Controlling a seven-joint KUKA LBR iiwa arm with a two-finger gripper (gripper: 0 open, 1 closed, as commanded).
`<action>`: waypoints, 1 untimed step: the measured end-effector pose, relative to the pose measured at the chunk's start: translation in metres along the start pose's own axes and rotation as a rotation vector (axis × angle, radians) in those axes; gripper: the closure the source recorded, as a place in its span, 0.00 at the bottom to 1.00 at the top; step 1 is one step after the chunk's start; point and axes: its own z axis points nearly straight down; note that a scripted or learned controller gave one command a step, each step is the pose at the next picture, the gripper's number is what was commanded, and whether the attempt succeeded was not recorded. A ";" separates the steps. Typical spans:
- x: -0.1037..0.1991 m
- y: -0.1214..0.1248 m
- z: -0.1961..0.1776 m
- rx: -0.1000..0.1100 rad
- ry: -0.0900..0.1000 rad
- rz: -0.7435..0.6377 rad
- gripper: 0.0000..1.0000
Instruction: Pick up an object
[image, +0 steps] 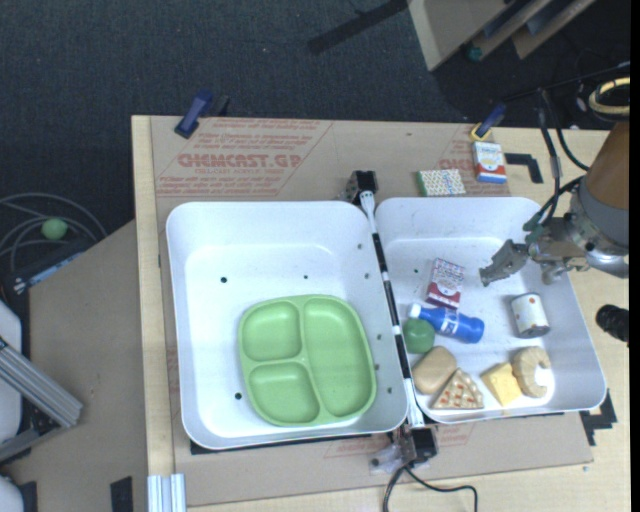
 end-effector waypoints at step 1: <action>0.019 0.005 0.093 0.004 0.001 0.000 0.00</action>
